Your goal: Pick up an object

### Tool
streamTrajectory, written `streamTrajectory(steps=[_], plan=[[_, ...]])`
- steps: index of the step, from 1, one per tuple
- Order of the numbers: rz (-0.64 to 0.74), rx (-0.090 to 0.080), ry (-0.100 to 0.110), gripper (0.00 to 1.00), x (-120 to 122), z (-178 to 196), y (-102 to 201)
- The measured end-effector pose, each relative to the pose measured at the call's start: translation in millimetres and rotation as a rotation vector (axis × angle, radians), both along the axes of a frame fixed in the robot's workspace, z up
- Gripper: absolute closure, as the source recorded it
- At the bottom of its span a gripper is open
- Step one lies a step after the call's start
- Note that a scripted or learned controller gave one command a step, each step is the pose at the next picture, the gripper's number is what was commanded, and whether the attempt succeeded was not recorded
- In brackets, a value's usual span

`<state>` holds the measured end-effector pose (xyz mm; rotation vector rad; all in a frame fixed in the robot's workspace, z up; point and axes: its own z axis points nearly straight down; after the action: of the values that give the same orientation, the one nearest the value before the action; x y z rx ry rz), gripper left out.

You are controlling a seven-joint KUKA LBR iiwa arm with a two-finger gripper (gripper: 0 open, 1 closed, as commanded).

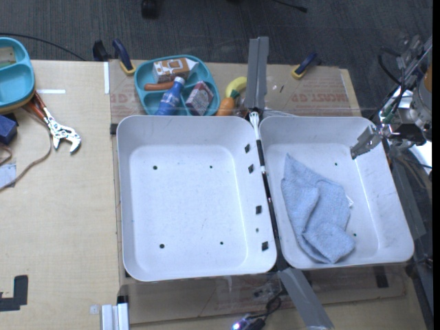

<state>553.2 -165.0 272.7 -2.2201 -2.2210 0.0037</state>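
So the only thing we had to grab was the blue-grey cloth [317, 208], lying crumpled and folded over itself in the right bin [385, 205], toward the near half and a bit left of centre. The left bin [137, 205] wasn't in play. Our claw [362, 145] was sitting up by the right bin's far right corner, well apart from the cloth and with nothing in it; honestly we couldn't tell how wide it was open from that angle. Our take on the cloth: light, totally floppy, not fragile, not slippery, so it'd bunch up and drape rather than lift as a flat piece. We figured the best bite was one of the raised folds or ridges near the middle, not a flat edge lying tight on the bin floor.
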Motion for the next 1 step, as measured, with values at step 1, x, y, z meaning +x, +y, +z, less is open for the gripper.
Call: streamTrajectory(steps=[1], plan=[[-0.071,0.0,0.001,0.0,-35.9,-63.2,-46.3]])
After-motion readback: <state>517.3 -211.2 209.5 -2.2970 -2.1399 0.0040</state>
